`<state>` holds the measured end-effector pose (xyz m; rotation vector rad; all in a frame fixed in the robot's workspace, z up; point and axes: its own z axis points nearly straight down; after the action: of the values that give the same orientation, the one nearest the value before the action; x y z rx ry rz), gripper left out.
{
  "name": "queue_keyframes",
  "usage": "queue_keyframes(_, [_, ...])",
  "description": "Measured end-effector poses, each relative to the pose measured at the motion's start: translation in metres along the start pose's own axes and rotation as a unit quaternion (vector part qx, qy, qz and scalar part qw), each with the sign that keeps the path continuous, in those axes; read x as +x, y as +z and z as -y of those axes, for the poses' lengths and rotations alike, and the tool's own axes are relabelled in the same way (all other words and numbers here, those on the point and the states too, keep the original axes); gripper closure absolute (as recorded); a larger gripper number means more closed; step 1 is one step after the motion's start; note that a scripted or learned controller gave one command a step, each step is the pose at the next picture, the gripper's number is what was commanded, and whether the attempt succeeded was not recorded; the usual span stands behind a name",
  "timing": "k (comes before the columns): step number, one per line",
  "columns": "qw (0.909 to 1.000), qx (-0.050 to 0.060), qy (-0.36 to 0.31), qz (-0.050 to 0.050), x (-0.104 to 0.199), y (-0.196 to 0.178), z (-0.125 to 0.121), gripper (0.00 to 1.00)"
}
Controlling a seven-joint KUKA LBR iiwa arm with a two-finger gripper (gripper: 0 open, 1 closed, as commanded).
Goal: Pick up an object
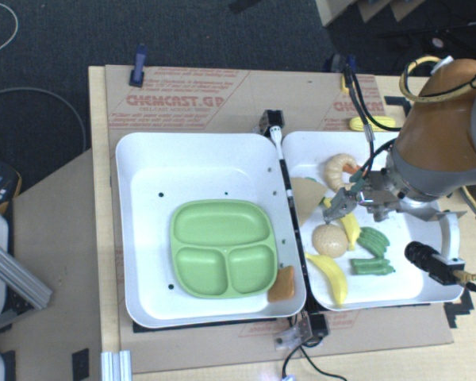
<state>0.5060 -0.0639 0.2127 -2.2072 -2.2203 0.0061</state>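
My gripper (343, 199) hangs over the middle of the right bin (397, 295), below the grey and orange arm (444, 133). Toy food lies under and around it. A pale orange-tipped piece (340, 168) is just behind it, and a flat beige piece (305, 190) lies to its left. Toward the front are a small yellow piece (350, 230) and a round beige ball (330, 240). A banana (332, 275) and two green pieces (373, 240) (372, 267) lie nearer the front edge. I see nothing held in the gripper.
The left bin (143, 159) holds a green divided plate (222, 246) and a brown piece (282, 284) at its front right corner. A black clip (272, 122) sits where the bins meet. A black part (428, 262) overhangs the right bin's right rim.
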Motion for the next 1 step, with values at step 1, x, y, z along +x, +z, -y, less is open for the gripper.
queue_keyframes(1, [1.0,-0.008,0.0,0.002,0.0444,-0.121,0.0281,0.0])
